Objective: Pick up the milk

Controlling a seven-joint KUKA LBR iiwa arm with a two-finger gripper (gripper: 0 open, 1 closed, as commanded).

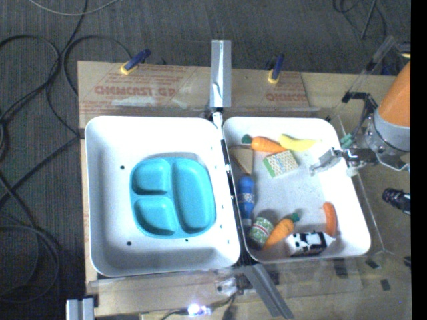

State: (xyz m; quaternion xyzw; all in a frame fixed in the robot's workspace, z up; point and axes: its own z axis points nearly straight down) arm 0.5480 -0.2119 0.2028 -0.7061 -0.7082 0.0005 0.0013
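Note:
The milk (307, 243) is a small carton with black and white cow patches. It lies on its side at the front edge of the right bin (347, 199), between a carrot (279, 231) and an orange sausage-shaped piece (329, 219). My gripper (325, 160) hangs over the right side of that bin, well behind the milk and apart from it. Nothing shows in its grasp. The arm's orange band (400, 99) is at the right edge.
The right bin also holds a second carrot (265, 143), a banana (300, 142), a green and white box (281, 163), a blue bottle (245, 195) and a green can (261, 230). The left bin (107, 179) bears a blue divided tray (174, 196).

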